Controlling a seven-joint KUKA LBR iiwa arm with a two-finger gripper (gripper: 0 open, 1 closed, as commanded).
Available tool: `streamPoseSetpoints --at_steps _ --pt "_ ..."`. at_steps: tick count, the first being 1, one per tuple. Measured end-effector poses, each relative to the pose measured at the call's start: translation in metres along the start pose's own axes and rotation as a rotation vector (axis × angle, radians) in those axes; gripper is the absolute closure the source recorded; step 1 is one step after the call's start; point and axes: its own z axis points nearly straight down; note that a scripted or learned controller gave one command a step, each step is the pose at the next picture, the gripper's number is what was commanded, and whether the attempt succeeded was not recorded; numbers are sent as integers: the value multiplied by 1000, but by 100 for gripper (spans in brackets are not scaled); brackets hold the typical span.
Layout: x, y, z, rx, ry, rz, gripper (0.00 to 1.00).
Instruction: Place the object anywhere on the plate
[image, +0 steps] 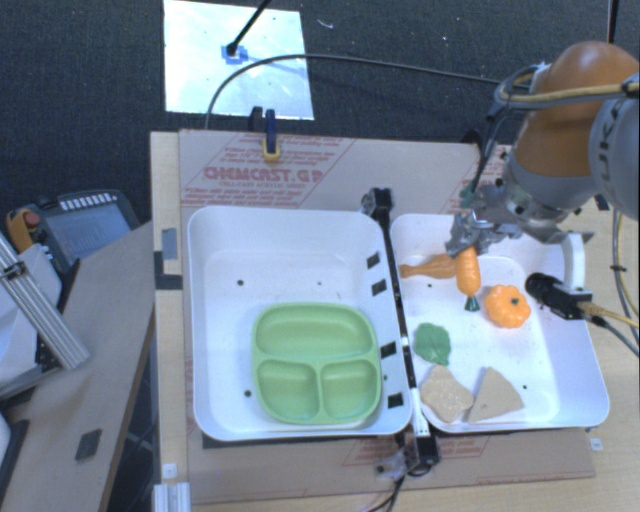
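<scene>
Two white bins sit on a cardboard-topped bench. Gripper (467, 240) hangs over the right bin (575, 385), toy carrot (468, 274) pinched upright between its fingers. Green divided plate (315, 362) lies well left, in the left bin (225, 300).

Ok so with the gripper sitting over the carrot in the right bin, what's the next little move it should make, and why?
Probably a short descent to close on the carrot. The gripper sits right at its upper end, but whether it has any grip can't be judged here. The carrot lies in the right bin beside the drumstick, and the green plate in the left bin has no food on it yet.
</scene>
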Motion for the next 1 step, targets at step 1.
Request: streamPoseSetpoints --at_steps 1 --pt "48 -13 15 1 0 0 100"
